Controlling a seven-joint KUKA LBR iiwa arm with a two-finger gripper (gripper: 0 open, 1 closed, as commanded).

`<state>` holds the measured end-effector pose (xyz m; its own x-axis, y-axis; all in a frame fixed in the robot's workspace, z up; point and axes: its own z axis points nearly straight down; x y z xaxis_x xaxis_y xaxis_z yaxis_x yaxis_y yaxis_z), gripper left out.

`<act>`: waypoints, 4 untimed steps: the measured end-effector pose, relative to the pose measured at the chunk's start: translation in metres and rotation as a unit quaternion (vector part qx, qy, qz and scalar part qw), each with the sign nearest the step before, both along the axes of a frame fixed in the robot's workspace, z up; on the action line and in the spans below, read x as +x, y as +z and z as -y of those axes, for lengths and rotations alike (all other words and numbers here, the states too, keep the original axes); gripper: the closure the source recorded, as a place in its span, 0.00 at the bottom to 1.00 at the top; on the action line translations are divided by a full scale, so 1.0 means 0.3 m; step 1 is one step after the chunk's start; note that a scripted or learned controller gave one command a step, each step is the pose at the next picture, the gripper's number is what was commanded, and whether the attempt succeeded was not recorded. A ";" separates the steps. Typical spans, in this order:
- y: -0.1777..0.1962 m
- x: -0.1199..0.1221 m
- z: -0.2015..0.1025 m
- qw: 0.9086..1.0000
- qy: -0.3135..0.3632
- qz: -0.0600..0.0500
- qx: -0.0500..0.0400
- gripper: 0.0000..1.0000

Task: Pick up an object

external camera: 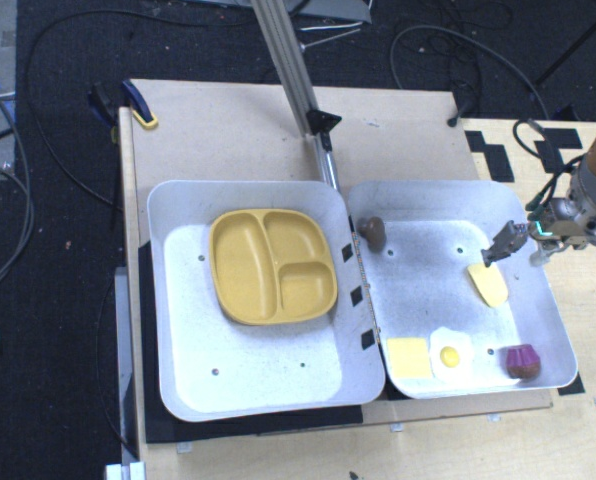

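Note:
My gripper hangs over the right side of the right bin, its fingers spread open with nothing between them. Just below and to the left of it a pale yellow wedge lies on the bin floor. Along the bin's front edge sit a yellow square slice, a fried egg toy and a purple piece. A small brown object rests at the bin's back left corner.
The left bin holds a yellow divided plate. A metal pole slants down to the seam between the bins. Dark clips mark that seam. Cables lie on the floor around the bench.

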<state>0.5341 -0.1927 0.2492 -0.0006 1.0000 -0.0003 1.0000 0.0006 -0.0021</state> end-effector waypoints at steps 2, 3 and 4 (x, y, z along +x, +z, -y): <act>-0.203 -0.017 0.001 1.000 -0.001 -0.001 0.001 0.00; -0.351 -0.004 0.010 1.000 -0.001 -0.001 0.000 0.00; -0.524 -0.003 0.009 1.000 -0.001 0.001 -0.001 0.00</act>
